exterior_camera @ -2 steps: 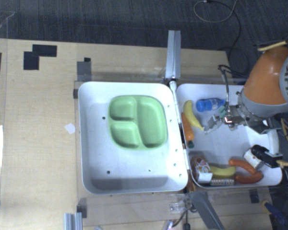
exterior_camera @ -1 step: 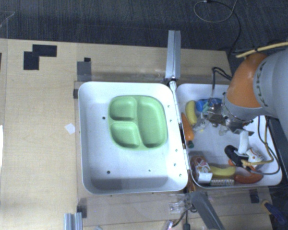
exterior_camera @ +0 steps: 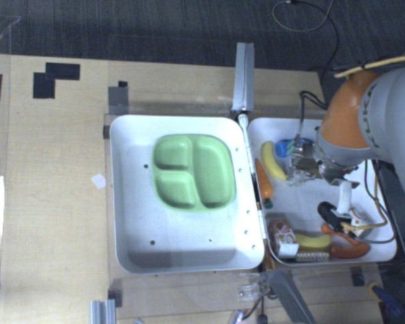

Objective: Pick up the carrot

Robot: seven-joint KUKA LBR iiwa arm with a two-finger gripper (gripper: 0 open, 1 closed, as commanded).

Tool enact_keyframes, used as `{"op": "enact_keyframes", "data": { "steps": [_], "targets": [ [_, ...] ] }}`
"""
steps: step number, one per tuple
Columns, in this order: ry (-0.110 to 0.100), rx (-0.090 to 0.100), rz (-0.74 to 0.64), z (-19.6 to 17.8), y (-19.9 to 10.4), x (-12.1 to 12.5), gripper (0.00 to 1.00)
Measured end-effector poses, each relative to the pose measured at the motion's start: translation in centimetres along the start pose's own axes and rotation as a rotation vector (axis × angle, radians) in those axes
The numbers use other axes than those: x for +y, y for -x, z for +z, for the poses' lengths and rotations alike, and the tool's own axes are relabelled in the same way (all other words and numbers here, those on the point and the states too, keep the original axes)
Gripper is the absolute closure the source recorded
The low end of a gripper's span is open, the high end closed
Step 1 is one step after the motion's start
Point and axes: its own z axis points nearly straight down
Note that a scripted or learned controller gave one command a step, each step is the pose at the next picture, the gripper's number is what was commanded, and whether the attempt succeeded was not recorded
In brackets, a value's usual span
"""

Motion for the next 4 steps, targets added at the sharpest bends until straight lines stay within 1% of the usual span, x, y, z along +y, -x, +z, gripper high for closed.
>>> {"op": "enact_keyframes", "data": {
  "steps": [1, 2, 3, 4],
  "targets": [
    [-0.003, -0.002, 0.155, -5.4, 2.8, 1.2, 1.0],
    [-0.001, -0.003, 0.359, -9.1, 4.5, 7.4, 1.0],
    [-0.001, -0.003, 0.291, -11.0, 9.2, 11.3, 1.0],
    [0.004, -0.004, 0.28, -12.2, 8.9, 11.5, 1.0]
  ]
}}
